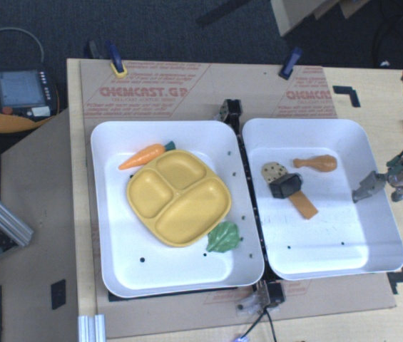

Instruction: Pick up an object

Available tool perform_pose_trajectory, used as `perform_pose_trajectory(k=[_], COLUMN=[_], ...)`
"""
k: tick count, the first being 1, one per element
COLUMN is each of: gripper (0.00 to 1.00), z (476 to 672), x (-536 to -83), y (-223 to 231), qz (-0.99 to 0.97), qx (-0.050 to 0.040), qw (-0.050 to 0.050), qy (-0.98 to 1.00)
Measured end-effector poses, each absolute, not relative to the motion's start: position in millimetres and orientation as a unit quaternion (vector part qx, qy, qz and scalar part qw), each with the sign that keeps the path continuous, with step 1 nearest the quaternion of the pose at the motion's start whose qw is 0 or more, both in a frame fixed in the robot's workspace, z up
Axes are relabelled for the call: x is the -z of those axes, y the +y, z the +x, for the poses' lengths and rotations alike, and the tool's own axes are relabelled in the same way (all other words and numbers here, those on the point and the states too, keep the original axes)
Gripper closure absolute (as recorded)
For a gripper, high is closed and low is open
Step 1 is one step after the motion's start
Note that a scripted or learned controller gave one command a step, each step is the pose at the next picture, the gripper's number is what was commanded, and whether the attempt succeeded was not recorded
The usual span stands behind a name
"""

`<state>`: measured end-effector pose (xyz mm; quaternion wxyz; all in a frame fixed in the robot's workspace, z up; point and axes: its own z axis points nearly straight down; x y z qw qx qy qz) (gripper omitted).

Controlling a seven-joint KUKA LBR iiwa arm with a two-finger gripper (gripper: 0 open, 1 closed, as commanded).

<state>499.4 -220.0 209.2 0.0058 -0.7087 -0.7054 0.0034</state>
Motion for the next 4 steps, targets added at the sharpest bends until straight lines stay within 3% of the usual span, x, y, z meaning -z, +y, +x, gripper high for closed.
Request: perform_pose_trajectory(k=[1, 3, 4], gripper=[0.0, 0.0, 0.0], z=[502.7, 505.7, 505.7], x=[-216, -108, -83], y=[-219, -217, -215], qz=[-0.707, -0.707, -0.706], qx=[-0.0002, -0.001, 0.0004], qw=[0.0, 0.003, 0.003], qy=[-0.707, -0.707, -0.708])
